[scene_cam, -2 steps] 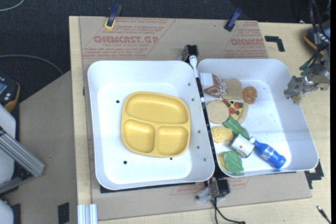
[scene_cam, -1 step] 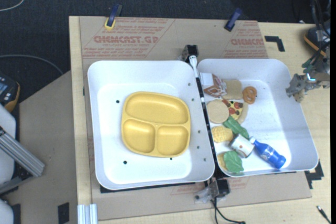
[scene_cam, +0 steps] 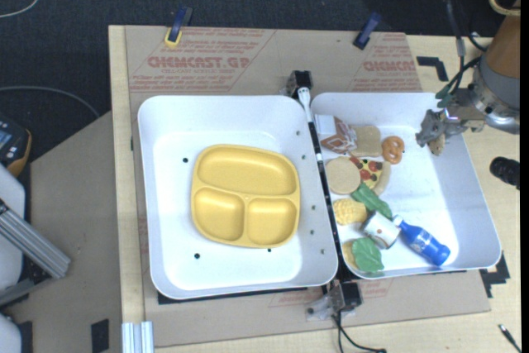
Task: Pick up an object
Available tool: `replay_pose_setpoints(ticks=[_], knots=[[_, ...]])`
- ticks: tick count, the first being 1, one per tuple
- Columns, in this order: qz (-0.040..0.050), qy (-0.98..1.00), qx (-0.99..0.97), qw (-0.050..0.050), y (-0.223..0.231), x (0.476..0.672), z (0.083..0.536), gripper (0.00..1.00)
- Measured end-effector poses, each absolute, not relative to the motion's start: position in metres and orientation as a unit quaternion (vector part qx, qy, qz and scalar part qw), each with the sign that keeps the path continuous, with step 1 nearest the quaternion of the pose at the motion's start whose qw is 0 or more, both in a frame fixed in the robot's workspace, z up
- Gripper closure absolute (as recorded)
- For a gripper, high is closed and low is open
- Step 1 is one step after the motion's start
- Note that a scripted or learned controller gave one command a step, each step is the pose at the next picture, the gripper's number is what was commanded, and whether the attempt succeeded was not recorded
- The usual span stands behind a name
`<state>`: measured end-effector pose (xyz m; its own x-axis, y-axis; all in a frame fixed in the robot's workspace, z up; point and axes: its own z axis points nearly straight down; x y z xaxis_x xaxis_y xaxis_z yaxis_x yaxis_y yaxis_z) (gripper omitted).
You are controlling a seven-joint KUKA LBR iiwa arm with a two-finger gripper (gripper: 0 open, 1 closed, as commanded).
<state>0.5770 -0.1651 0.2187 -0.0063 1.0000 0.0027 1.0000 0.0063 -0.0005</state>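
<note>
Pincer hovering over the far right corner of the right bin, at the end of the grey arm entering from the right with wrist bent downward; fingers too small and blurred to judge, so cannot tell whether apart or together, and nothing visibly held. Candidate things all lying left and nearer: pretzel closest, just left of the pincer; beyond it a round cracker and pizza slice; further toward the near edge, a corn cob, green leaf, and a blue bottle with long axis running diagonally from far-left to near-right. Yellow divided plate alone in the left bin. Probably a short shift leftward, then descent onto the pretzel.
</note>
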Motion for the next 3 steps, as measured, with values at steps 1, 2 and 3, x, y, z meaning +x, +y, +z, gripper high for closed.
replay_pose_setpoints(ticks=[1, 2, 3], knots=[[-0.0019, -0.71, -0.705, -0.002, -0.114, 0.597, 0.232, 1.0], [-0.002, -0.709, -0.705, -0.002, -0.069, 0.622, 0.235, 1.0], [0.0014, -0.707, -0.707, 0.002, -0.072, 0.622, 0.214, 1.0]])
